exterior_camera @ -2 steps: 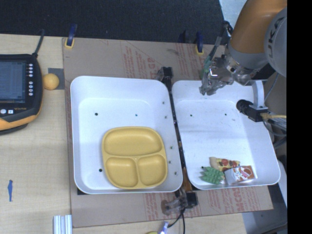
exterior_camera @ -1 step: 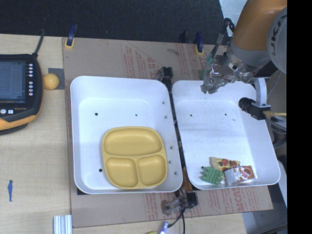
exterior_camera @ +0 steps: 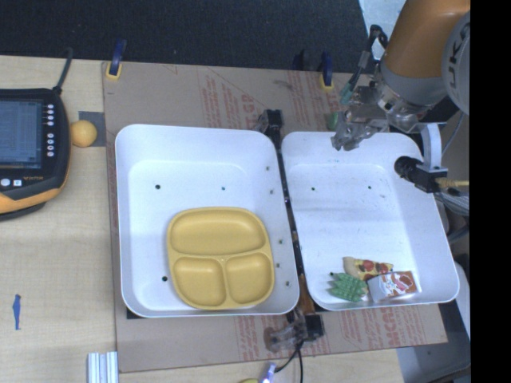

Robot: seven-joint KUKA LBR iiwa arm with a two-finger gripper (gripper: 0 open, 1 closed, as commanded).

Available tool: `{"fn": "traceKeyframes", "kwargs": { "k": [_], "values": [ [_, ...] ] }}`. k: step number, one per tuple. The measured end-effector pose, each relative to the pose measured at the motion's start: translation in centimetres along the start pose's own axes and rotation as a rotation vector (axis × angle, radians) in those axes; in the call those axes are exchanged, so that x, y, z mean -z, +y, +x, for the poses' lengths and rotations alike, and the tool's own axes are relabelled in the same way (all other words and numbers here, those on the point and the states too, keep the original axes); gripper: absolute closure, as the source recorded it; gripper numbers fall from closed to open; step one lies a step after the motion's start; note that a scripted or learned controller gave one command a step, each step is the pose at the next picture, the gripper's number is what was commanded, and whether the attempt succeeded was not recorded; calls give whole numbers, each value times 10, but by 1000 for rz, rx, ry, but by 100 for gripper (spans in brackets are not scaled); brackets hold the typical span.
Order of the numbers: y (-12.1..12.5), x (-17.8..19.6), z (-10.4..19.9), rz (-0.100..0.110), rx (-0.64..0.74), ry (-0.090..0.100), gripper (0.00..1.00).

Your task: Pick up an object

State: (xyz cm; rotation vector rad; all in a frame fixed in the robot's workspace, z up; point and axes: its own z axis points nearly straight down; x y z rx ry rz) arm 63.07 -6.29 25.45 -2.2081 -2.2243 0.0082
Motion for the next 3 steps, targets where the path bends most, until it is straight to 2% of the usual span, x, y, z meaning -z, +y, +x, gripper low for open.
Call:
{"fn": "traceKeyframes", "kwargs": {
  "k": [1,2,3],
  "values": [
    [19,-43,66,-4,-1,-2,100],
    [-9,-8,16,-5,-5,-1,100],
    [25,-23,-47,-6,-6,-2,100]
  ]
}}
